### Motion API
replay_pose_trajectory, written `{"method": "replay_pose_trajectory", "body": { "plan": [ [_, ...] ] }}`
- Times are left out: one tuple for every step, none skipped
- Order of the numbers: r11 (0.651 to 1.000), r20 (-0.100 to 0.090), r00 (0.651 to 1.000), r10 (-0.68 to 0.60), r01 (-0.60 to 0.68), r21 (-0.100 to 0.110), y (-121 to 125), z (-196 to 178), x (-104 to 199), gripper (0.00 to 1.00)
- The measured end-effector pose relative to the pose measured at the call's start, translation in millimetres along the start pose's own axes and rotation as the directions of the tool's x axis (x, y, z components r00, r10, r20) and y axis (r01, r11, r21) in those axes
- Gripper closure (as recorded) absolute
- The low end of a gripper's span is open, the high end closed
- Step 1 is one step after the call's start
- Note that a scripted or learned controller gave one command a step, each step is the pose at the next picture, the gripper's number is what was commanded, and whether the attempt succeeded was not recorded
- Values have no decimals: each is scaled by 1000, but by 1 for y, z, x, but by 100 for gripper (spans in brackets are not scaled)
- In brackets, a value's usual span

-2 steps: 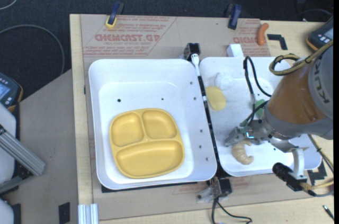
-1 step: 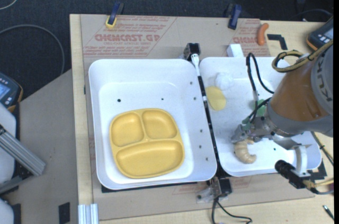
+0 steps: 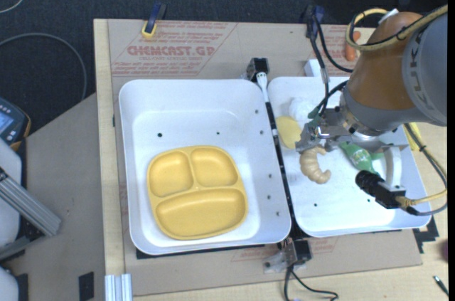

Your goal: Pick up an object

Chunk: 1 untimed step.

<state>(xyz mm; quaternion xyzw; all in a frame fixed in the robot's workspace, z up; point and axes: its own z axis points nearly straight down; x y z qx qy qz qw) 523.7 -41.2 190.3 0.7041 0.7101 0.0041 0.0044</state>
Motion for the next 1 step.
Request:
{"method": "replay_pose_trajectory", "body": {
  "plan": [
    [1000, -1, 1000, 1, -1, 5, 55, -15, 49, 100]
  ]
}}
